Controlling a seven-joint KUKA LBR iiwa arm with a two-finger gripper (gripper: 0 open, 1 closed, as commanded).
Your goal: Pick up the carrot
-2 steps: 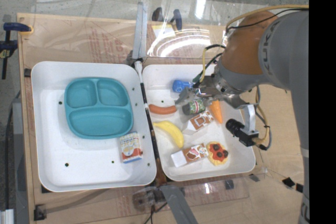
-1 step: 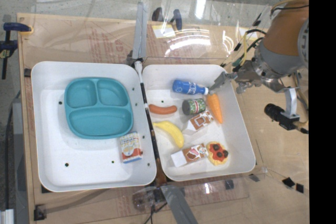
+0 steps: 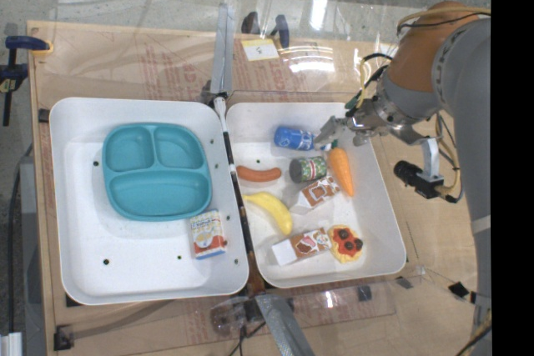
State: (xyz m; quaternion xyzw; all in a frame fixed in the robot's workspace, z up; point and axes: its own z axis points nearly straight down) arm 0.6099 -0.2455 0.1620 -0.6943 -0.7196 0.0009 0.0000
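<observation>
You will find the arm [image 3: 442, 54] reaching in over the right bin's [image 3: 380, 204] far right corner, wrist angled down and leftward. The gripper [image 3: 332, 137] sits low beside the top end of the carrot [image 3: 340, 169], near a blue can [image 3: 292, 137] and a green can [image 3: 308, 169]. How wide it is set cannot be told. The carrot lies lengthwise along the bin's right edge, on the bin floor.

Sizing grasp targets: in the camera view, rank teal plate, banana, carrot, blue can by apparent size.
1. teal plate, by far the largest
2. banana and carrot: look alike in size, so not ranked
3. blue can, smallest
</observation>
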